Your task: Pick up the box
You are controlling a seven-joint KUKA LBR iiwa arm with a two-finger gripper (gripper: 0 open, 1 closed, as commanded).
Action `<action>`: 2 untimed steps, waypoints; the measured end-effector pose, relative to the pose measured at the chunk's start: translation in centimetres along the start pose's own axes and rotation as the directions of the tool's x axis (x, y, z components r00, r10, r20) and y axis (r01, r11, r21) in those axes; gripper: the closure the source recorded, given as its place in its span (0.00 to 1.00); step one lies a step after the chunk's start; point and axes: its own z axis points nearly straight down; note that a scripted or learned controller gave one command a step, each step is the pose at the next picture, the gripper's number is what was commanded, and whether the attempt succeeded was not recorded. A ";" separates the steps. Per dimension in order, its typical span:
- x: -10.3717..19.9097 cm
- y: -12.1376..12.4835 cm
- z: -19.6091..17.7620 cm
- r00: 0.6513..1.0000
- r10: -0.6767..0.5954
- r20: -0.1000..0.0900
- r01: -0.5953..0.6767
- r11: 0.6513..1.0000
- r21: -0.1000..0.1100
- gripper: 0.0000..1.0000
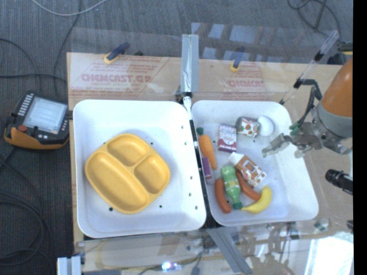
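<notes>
Tray [127, 171], yellow and sectioned, sits in the left bin [86, 119]. In the right bin [298, 202], past a carrot [207, 151], the box [227, 137] lies at the far-left of the toy food. The gripper [274, 148] hovers at the bin's right wall, fingers apparently spread, holding nothing. Approach stage, I judge; next it must travel left and descend over the box.

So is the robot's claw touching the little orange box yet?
Apart. The camera view shows bare white bin floor between the gripper and the orange box.
</notes>
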 end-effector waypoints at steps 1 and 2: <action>8.4 7.9 9.8 1.000 -0.014 0.006 0.014 1.000 0.001 0.00; 8.5 7.9 9.1 1.000 -0.016 0.005 0.016 1.000 0.005 1.00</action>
